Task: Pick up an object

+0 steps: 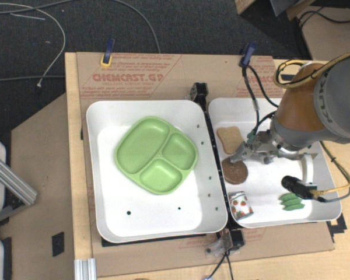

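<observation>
- The arm (315, 107) comes in from the right and hangs low over the right bin (265, 188). My guess is it's there because that bin has all the small grabbable stuff.
- The gripper (242, 153) sits over the left part of that bin, just above a brown disc (235, 172) and just beside a tan slice (228, 137). I honestly can't tell from this angle whether it's open or closed. Nothing is visibly held.
- The disc is the closest thing to the tip, so I'd bet it's the target. It lies flat on the bin floor near the left wall. That could make a clean grab awkward, since it's flat and the wall leaves little room.
- Also in the right bin: a small can (240, 205) tucked into the near-left corner, and a green bit (291, 201) near the front rim, well apart from the gripper.
- The left bin (105, 206) only has a green plate (156, 154) with three compartments, sitting skewed around the middle. The compartments look empty. It's broad and flat, probably a tough pick for a two-finger gripper, so ignoring it makes sense.
- The pick isn't done yet. I'd say it's at the lining-up or coming-down stage.
</observation>
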`<state>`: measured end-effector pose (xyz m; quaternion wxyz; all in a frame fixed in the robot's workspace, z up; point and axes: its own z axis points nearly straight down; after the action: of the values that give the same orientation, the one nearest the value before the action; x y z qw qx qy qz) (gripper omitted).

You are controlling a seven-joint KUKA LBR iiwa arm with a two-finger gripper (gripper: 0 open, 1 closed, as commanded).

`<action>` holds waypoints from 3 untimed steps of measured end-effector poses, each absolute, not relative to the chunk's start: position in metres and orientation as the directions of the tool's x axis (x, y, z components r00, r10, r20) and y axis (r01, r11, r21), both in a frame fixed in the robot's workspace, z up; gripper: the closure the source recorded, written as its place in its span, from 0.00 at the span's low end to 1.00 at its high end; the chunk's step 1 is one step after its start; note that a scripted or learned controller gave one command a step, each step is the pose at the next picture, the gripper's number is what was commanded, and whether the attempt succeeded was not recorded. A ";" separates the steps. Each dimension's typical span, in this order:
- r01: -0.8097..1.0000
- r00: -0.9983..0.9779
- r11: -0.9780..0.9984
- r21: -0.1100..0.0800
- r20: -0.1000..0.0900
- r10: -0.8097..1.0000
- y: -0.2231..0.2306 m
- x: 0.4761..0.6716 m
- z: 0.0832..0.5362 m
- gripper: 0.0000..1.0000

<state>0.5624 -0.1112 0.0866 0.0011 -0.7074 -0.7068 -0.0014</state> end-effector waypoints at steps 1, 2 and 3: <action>1.000 0.001 -0.001 0.009 0.002 1.000 -0.111 0.565 0.101 1.00; 1.000 0.000 0.000 0.005 -0.001 1.000 -0.120 0.571 0.158 1.00; 1.000 -0.002 0.002 0.008 -0.001 1.000 -0.118 0.576 0.223 1.00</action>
<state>0.5764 -0.1185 0.2231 -0.0035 -0.7065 -0.7077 -0.0025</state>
